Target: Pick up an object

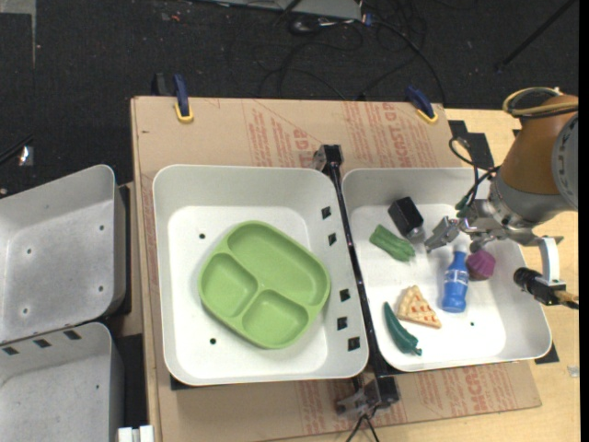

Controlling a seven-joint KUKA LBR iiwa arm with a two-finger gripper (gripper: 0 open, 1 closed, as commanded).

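In the right bin [525,334], near its middle, the gripper [443,235] hangs low with its grey metal fingers [436,238] apart and nothing between them. Just below it lies a blue bottle [455,282], smooth plastic with a white cap end, and beside that a round purple piece [480,264]. To the gripper's left sit a black block [405,215] and a ridged green piece [392,244], close together. Farther toward the near wall lie a flat pizza slice [419,308], orange and yellow, and a curved dark green piece [401,329] along the left wall. Bare white floor lies open at the bin's near right corner. The arm [538,164], orange above the wrist, comes in over the right rim. The left bin [175,247] holds a glossy light green tray [265,284] with three hollows, bare floor around it. Both bins rest on a cardboard sheet [276,127].
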